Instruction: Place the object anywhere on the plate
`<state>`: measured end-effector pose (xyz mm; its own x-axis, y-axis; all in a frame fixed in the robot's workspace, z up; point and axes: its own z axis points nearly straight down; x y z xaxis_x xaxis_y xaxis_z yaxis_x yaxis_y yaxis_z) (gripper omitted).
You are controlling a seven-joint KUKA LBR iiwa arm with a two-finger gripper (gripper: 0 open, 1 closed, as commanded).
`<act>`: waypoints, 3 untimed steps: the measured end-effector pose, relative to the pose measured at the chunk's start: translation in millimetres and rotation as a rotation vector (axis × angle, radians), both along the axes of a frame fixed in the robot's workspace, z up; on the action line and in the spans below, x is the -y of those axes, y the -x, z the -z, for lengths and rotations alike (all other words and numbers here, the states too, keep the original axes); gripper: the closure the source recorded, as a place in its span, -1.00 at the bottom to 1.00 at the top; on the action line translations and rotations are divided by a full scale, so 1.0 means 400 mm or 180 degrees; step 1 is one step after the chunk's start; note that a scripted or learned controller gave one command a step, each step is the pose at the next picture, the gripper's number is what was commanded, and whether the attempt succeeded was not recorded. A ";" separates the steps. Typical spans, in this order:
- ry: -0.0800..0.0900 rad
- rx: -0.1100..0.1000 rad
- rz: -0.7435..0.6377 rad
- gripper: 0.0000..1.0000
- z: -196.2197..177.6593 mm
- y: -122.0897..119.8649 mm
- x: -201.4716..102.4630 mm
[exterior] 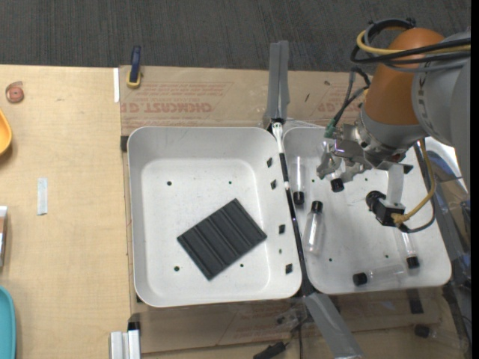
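My gripper (338, 167) hangs over the upper left part of the right bin (426, 271); I cannot tell how it is set, and nothing shows in its grasp. Several clear tubes with black caps (313, 223) lie on that bin's floor. The dark ribbed plate (222, 238) lies tilted in the left bin (150, 163).

Bright, even overhead lighting, white bins (150, 155) near overexposure, soft shadows under bin rims, mild softness throughout, dark far floor (187, 13).
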<state>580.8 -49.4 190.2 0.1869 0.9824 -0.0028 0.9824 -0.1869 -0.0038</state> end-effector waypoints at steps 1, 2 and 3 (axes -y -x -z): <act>-0.0005 -0.0005 -0.0502 1.00 0.000 0.084 -0.190; -0.0008 -0.0003 -0.1445 1.00 -0.015 0.090 -0.276; -0.0008 0.0005 -0.2328 1.00 -0.046 0.071 -0.326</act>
<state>552.5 80.9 208.4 -0.5171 0.8559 -0.0006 0.8559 0.5171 -0.0019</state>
